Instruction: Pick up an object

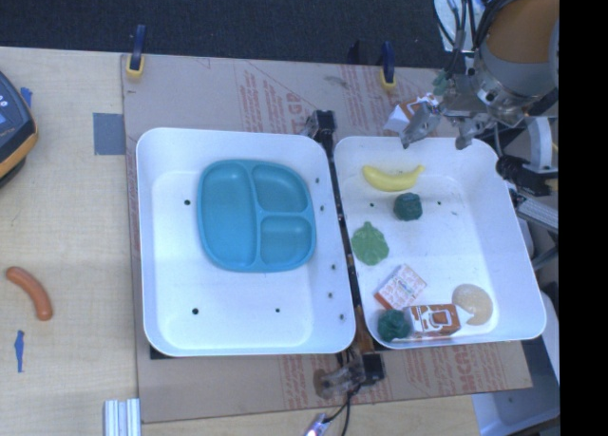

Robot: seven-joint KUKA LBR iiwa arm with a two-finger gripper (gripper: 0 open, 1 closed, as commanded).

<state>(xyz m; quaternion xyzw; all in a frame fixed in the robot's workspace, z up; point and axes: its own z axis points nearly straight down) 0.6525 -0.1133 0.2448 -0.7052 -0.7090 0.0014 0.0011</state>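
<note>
While the near edge of the wooden surface (66, 368) carries a reddish sausage-shaped toy (29, 293) at far left, the action sits in the two bins. Nearest in the right white bin (513, 235) lie a dark green lumpy toy (393, 325), a small brown-and-white carton (435, 319) touching it, and a pale round disc (472, 303) just to the right. A little farther, a white-and-red patterned packet (402, 286), then a light green leafy toy (370, 243). Farther again, a dark green round toy (408, 206) and, just beyond it, a yellow banana (391, 177). Left white bin (152, 235) holds a blue sectioned plastic plate (256, 215). At the far right rim, the gripper (438, 126) hangs with fingers spread wide, nothing between them, the banana near but apart to its near left.
</note>
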